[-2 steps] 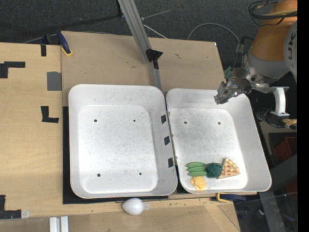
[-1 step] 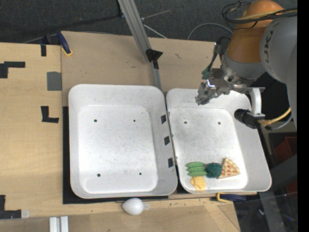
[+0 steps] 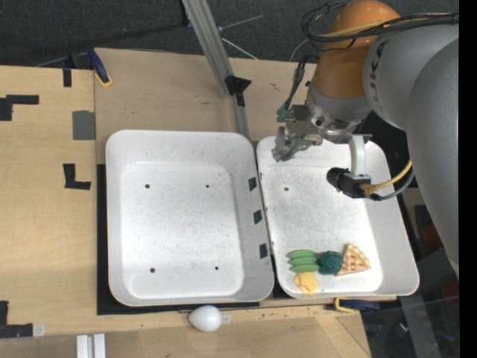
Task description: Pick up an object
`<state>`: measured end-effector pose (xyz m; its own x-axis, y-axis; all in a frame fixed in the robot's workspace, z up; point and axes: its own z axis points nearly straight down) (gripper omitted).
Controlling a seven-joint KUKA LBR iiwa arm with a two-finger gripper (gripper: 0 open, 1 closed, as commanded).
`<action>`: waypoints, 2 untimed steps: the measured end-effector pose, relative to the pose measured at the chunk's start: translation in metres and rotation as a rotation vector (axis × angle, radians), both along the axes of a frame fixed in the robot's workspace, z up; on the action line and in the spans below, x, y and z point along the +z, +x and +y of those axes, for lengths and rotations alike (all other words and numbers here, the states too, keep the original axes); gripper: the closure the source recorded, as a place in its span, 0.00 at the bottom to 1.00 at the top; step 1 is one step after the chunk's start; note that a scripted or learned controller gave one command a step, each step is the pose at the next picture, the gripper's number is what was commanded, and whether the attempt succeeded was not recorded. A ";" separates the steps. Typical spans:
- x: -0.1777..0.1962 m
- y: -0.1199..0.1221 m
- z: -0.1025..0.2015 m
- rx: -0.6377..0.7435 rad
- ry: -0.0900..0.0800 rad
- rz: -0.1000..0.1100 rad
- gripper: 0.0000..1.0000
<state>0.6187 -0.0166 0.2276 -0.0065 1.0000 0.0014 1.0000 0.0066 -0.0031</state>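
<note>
While toys (image 3: 328,262) crowd the near rim, tool (image 3: 283,152) hovers far.

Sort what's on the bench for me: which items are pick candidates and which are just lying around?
Pick candidates, clustered in the right bin at its near edge:
green pods
dark green piece
yellow piece
pizza slice

Lying about:
left bin
white egg on the bench, outside the bins

The gripper (image 3: 287,149) hangs over the far left corner of the right bin (image 3: 320,200). At that bin's near edge lie a green pea pod (image 3: 302,258), a dark green broccoli piece (image 3: 329,261), a pizza slice (image 3: 354,260) and a yellow piece (image 3: 305,280), clustered. A white egg (image 3: 205,318) rests on the worktop (image 3: 45,237) before the left bin (image 3: 179,215).
</note>
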 end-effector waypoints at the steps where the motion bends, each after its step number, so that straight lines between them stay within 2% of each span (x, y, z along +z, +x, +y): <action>1: 0.005 0.018 0.053 0.001 0.000 -0.003 1.00; 2: -0.008 0.022 0.107 0.000 0.000 -0.001 1.00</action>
